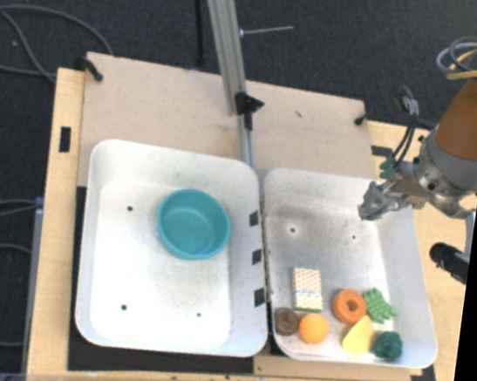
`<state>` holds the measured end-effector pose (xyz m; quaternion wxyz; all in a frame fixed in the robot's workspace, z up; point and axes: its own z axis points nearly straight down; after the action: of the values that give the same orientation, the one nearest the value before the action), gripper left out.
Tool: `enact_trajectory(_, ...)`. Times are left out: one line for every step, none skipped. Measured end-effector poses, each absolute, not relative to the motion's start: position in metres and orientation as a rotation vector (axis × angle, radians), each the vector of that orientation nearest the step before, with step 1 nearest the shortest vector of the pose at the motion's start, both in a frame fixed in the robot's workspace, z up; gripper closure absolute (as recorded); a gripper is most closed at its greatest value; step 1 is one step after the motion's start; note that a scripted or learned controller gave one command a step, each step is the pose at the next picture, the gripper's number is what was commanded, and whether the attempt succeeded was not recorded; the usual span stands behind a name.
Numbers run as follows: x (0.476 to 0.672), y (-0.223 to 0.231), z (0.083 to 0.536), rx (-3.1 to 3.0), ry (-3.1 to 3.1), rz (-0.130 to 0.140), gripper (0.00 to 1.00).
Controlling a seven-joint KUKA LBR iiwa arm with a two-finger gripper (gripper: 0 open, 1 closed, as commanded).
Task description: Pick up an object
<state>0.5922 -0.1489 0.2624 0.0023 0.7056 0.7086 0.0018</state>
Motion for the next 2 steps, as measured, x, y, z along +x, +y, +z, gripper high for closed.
enact_trajectory(0.618,-0.098,0.256,2.212,2.228,0.002,1.00)
enact_trajectory(0.640,-0.047,0.249,2.213,2.227,0.002,1.00)
